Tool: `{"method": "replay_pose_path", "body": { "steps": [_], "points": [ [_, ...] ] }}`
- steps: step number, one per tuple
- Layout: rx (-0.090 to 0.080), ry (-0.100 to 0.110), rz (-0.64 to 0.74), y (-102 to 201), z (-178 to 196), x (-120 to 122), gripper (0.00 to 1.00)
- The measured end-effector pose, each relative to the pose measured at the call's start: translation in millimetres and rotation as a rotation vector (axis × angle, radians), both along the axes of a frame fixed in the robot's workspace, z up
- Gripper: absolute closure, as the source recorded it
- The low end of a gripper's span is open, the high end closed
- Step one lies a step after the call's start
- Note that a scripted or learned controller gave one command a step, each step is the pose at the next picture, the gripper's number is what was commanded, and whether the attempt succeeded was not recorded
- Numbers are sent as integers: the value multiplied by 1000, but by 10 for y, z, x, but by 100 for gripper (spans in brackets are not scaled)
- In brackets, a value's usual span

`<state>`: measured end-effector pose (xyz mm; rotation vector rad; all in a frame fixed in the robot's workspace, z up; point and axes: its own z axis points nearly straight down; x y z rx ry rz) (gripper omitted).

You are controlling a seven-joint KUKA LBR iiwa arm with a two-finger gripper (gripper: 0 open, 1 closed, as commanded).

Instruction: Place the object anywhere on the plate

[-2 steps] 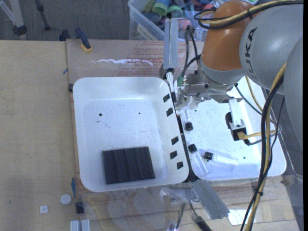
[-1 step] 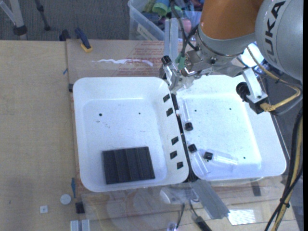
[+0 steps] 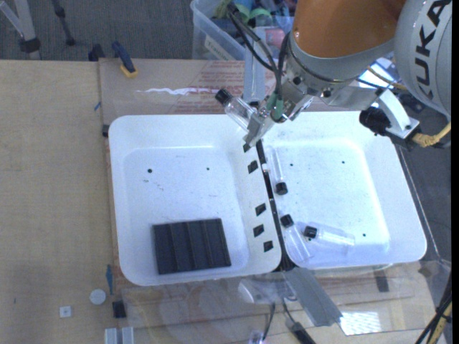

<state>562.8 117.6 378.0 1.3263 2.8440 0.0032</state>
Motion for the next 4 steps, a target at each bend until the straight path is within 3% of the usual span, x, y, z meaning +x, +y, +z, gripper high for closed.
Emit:
{"method": "replay_pose_path", "body": {
  "steps": [1, 2, 3, 4],
  "points": [
    [1, 0, -1, 606, 122, -147, 100],
    [1, 0, -1, 607, 123, -147, 0],
    [0, 5, -105, 931, -1266, -244, 0],
    [1, 3, -109, 916, -1167, -230, 100]
  ]
}}
